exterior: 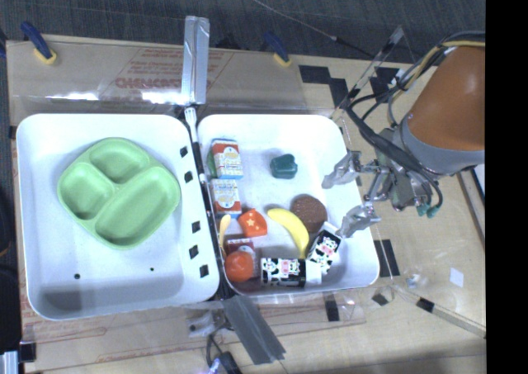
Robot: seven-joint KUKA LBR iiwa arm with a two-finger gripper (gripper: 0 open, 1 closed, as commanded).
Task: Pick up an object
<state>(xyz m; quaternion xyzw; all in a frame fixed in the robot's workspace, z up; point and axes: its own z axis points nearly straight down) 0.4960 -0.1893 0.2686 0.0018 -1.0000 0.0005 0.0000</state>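
The camera looks down on two white bins. The right bin serves as the landmark. The left bin touches it along its left wall, and a green divided plate lies in the left bin's middle.

Inside the right bin, two small cartons lie against the left wall: one carton near the far left corner, a second carton just in front of it. A dark green piece sits alone in the far middle of the floor, well apart from the rest. A banana lies near the bin's centre, tilted, with a brown round thing touching its right side. Left of the banana sits an orange-red piece, and in front of that a red tomato-like ball near the front left corner. Two black-and-white cow-print boxes rest along the front wall: one box lying flat, the other box tilted just right of it, near the front right corner.

The gripper hangs over the bin's right wall, about halfway along it, reaching in from the right. Its two fingers are spread wide apart, one finger toward the far side and the other toward the near side, with nothing between them. The arm, grey and orange, stands outside the bin to the right, with cables running over it.
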